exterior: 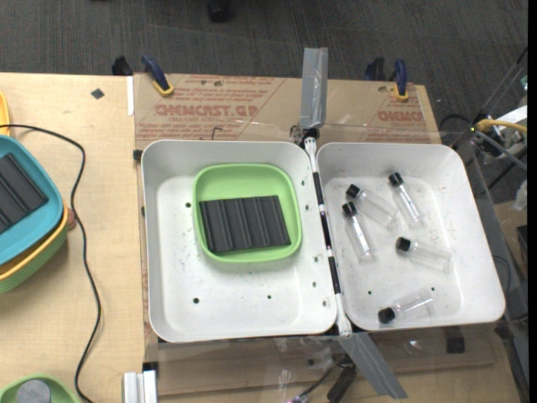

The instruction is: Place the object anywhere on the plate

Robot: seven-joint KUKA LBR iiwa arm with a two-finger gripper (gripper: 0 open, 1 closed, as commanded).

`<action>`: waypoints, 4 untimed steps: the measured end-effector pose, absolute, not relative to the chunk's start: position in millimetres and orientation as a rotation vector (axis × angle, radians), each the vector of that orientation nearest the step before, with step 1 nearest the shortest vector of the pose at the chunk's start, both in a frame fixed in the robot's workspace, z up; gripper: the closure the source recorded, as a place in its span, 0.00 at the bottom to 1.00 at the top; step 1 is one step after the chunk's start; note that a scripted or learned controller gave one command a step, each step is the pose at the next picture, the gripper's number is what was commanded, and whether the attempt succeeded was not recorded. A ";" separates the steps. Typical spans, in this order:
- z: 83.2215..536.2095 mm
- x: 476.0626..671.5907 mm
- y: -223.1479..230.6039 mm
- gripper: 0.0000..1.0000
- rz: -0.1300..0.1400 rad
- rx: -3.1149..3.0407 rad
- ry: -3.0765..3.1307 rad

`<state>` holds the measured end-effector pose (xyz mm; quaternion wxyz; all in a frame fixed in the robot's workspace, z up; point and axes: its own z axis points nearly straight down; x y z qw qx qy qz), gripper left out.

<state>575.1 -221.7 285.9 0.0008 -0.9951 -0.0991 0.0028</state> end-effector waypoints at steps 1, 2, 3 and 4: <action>313.2 549.0 -222.7 0.00 0.008 -3.125 -0.308; 326.6 537.5 -222.8 0.00 0.008 -3.125 -0.306; 330.3 533.4 -223.0 0.00 0.007 -3.126 -0.307; 355.4 552.8 -222.4 0.00 0.008 -3.124 -0.319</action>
